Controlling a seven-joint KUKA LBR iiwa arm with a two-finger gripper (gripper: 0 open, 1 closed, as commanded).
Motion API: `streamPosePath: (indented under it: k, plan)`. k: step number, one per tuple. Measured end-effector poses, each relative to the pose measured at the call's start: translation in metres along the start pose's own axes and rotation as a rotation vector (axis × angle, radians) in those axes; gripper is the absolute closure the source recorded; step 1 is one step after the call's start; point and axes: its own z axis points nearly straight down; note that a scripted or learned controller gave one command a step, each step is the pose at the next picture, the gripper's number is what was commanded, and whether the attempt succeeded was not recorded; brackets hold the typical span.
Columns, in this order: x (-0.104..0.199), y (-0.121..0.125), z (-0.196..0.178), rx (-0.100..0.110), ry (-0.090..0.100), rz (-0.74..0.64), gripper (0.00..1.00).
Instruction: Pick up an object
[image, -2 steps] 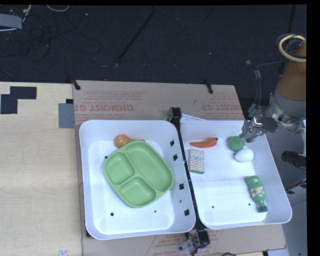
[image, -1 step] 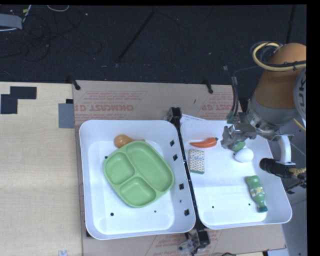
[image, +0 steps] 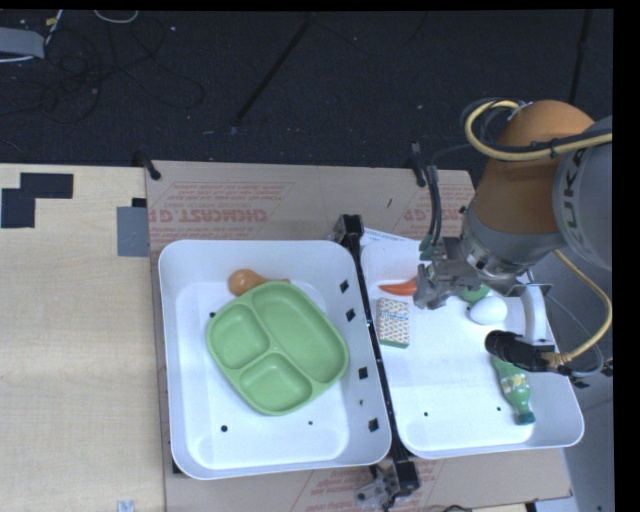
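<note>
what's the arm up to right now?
The KUKA arm reaches in from the right, with its gripper low over the right bin, near the orange piece at the bin's upper left. Nothing is visibly held. Also in that bin: a small patterned packet, a white egg-like object, and a green bottle. The left bin holds a green divided plate and an orange object at its upper edge.

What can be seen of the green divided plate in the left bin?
The green three-compartment plastic plate lies flat, turned at a slant, on the floor of the left white bin. It has rounded corners, raised dividers and nothing in its compartments. A small orange rounded object sits against its upper-left rim, partly tucked behind it.
</note>
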Motion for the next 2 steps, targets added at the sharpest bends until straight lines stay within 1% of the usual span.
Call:
streamPosePath:
  k: [1, 2]
  plan:
    - [0.054, -0.009, -0.008, -0.001, 0.001, -0.002, 1.0]
    - [0.105, -0.017, 0.007, 0.0, 0.0, -0.001, 1.0]
